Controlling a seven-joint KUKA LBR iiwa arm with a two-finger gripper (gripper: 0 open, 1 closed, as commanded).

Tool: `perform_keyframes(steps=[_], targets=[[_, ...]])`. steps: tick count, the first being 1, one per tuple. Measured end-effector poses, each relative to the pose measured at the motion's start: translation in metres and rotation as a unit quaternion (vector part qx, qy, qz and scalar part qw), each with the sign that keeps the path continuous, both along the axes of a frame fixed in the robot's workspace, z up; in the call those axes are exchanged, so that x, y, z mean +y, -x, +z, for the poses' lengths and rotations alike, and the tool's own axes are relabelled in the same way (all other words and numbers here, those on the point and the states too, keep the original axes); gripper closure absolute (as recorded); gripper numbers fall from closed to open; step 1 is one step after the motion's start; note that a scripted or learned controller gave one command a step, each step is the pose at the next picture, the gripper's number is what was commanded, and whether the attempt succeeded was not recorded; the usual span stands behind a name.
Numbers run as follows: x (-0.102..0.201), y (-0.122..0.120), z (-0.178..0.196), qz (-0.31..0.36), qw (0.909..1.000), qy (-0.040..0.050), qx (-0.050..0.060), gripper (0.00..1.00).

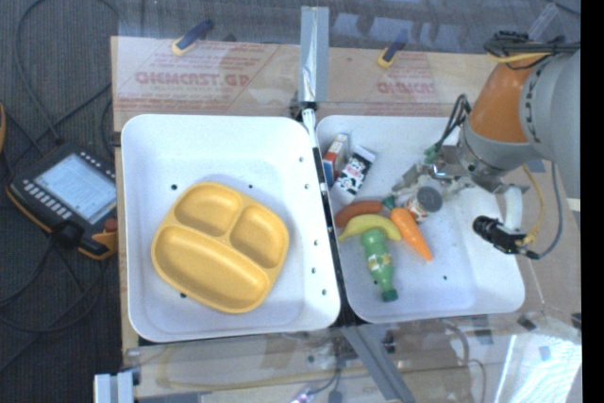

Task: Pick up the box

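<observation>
So the box (354, 172) sits in the right bin (472, 293), up near its top-left corner by the divider (white with dark markings). Just below it there's a banana (370, 226), a carrot (411, 232) and a green bottle (379, 265) bunched together. The gripper (422, 193) hangs right of the box, near the carrot's top, can't tell how it's set. A yellow tray (221, 246) lies in the left bin (151, 146).
</observation>
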State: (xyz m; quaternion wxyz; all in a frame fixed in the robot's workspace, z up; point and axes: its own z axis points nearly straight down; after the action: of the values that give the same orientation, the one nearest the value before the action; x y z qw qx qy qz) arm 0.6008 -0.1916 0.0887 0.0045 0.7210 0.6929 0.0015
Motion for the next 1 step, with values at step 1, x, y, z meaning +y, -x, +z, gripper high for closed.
perform_keyframes(steps=[1], targets=[[0.0711,-0.0199,0.028,0.05,0.9987,0.0029,0.012,0.0]])
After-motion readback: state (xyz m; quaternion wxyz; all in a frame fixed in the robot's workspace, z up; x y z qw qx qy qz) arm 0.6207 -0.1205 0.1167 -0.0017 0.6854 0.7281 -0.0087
